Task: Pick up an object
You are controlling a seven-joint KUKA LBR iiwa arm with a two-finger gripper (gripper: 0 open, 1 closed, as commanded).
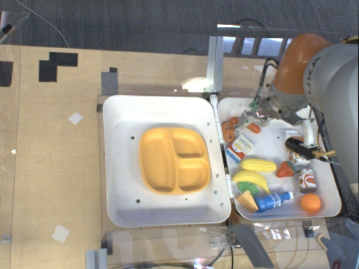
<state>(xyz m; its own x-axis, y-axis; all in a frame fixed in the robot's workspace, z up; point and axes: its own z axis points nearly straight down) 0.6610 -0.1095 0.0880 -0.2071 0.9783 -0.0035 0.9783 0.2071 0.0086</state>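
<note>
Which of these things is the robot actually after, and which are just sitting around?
Candidates for picking, in the right bin: bananas, blue bottle, orange, small can, carton, with the gripper above them.

Just lying about: yellow divided tray in the left bin.

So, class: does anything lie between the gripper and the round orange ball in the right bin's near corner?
Yes. The gripper is at the bin's far end; the round orange ball sits at the opposite near corner. Between them lie a yellow banana, a red strawberry-like toy and a small red-and-white can.
</note>
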